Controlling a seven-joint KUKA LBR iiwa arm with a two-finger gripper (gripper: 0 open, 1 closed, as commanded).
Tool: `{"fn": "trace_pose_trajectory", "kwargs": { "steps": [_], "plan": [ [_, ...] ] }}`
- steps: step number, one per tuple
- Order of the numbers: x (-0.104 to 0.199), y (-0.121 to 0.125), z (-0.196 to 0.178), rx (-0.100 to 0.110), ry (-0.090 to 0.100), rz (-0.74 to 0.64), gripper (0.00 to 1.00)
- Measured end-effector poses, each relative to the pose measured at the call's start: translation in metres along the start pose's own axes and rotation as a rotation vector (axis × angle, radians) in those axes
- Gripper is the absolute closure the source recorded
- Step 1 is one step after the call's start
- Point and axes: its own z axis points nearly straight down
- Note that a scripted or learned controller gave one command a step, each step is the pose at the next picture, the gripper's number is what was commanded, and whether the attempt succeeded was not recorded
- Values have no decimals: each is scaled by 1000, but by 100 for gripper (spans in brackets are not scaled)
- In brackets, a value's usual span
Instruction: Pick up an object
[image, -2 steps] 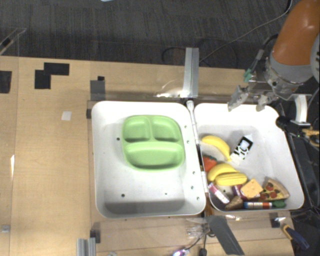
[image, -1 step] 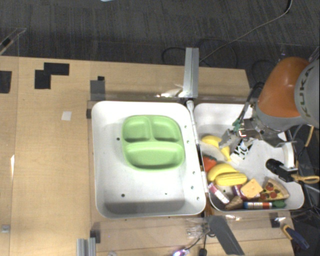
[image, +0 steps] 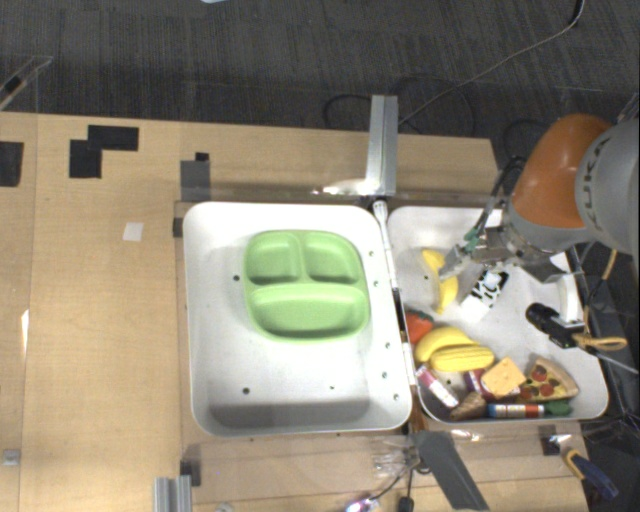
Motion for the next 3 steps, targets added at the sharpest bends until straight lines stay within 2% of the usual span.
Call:
{"fn": "trace_pose_trajectory", "kwargs": {
  "steps": [1, 2, 3],
  "plan": [
    [13, 11, 27, 32, 15, -13, 0],
    [14, 15, 14, 24, 17, -14, 100],
    [53, 26, -95, 41, 13, 143, 100]
  ]
}}
